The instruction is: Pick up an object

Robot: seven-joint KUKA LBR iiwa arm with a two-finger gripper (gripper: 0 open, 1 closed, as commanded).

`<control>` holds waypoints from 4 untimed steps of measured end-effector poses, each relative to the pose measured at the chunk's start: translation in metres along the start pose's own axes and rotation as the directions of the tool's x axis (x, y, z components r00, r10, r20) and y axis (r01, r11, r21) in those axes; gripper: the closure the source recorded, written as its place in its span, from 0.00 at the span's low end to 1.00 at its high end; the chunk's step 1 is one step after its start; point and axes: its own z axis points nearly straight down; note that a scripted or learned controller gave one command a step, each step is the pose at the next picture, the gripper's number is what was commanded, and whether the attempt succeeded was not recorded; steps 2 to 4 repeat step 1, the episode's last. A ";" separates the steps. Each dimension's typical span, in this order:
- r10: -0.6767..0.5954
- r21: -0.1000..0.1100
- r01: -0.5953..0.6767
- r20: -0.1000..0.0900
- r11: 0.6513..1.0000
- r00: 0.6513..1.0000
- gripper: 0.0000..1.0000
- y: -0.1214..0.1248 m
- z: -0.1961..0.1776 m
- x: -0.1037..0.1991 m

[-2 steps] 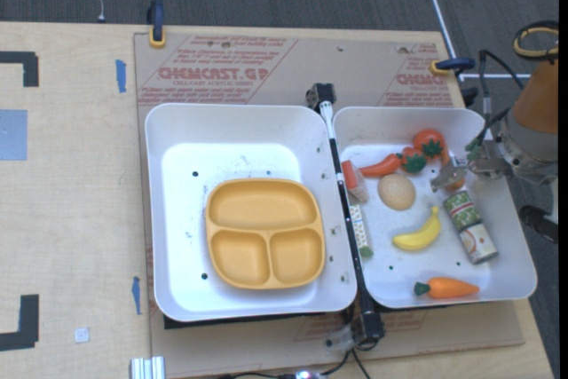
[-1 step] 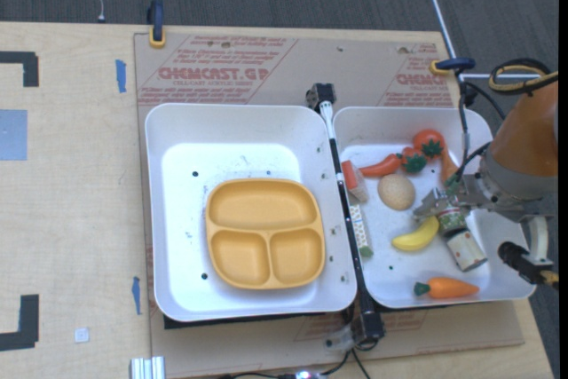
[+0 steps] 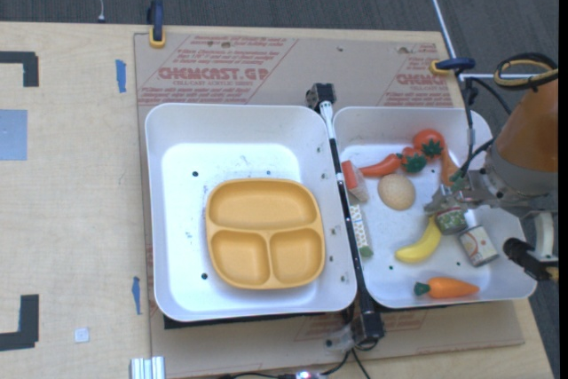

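The hand (image 3: 453, 210) sits low in the right bin (image 3: 373, 275), just right of the banana (image 3: 421, 246) and over a small green-and-grey item (image 3: 451, 221); whether it is apart or together I cannot tell. Beyond the banana lie an egg (image 3: 397, 192) and a red pepper (image 3: 382, 165); nearer than it, a carrot (image 3: 446, 287). To do this well, I'd centre squarely on one piece — the crowding beside the banana invites a glancing grip — then lift straight up.
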 end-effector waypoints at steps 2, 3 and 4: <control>-0.005 0.020 0.005 -0.015 1.000 1.000 1.00 -0.052 -0.086 0.096; -0.005 0.020 0.005 -0.015 1.000 1.000 1.00 -0.052 -0.086 0.096; -0.005 0.020 0.005 -0.015 1.000 1.000 1.00 -0.052 -0.086 0.096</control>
